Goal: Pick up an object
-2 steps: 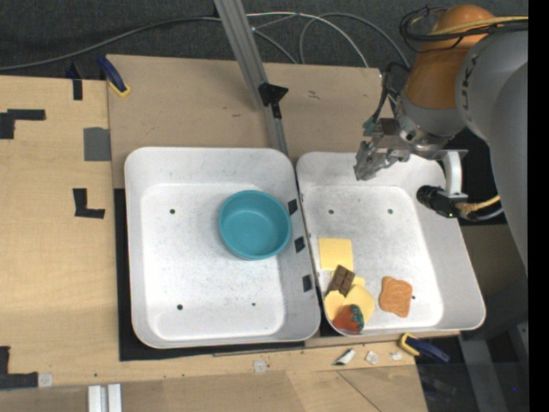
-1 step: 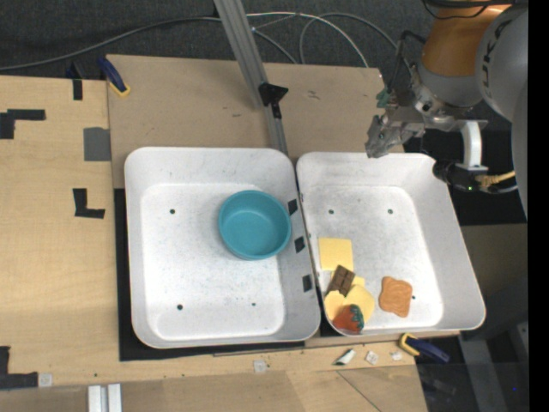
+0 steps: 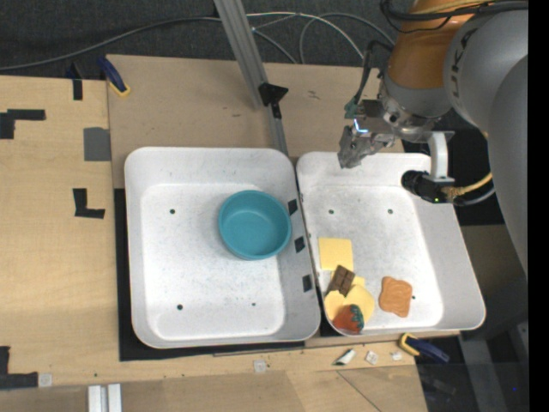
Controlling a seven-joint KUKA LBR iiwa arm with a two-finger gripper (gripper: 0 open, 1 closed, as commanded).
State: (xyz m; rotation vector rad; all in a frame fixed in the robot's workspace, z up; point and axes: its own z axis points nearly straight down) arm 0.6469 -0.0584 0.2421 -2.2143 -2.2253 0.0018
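We see a tan counter (image 3: 51,230) under two white bins (image 3: 154,316), side by side and touching. A grey pole (image 3: 249,50) slants down to the gap between them. Black tape marks (image 3: 86,202) dot the counter's left side, cables (image 3: 292,33) trail across the dark back, and a blue-and-yellow clamp (image 3: 116,77) sits at the far corner.

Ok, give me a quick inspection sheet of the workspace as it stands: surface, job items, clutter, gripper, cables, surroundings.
Surface: wooden bench, black tape marks at left.
Job's things: blue bowl in left bin; yellow square, brown block, orange piece, red-green item in right bin.
Clutter: small white bits on the bench's near edge.
Gripper: gripper over right bin's far edge, holding nothing seen.
Cables: black cables behind bench.
Surroundings: slanted metal pole.
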